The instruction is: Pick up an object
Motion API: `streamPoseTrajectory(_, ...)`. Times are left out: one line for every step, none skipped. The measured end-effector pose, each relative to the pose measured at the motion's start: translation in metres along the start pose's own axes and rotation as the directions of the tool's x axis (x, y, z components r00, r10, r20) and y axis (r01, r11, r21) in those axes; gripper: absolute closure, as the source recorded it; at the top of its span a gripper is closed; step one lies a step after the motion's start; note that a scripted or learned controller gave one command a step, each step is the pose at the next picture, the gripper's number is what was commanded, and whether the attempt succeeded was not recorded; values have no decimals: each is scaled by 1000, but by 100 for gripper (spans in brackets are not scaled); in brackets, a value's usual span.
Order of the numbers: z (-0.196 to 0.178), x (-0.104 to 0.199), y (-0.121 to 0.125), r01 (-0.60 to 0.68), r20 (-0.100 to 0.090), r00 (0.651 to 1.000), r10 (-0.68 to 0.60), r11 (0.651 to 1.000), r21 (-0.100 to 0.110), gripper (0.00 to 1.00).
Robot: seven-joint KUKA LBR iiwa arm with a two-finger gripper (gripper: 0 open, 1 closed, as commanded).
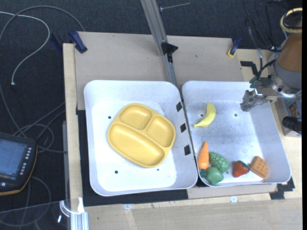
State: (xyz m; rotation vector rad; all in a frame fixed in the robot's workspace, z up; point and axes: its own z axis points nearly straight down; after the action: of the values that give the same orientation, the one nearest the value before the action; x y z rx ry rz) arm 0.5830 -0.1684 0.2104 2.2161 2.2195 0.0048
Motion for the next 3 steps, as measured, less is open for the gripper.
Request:
streamPoseTrajectory(-15,51,-8,5,-5,1000,-5,1000,6,100)
streamPoseTrajectory(-25,100,-10,5,-5,1000,-5,1000,6,100)
streamPoseTrajectory(-34,153,-27,6,-6,1000,-6,1000,9,100)
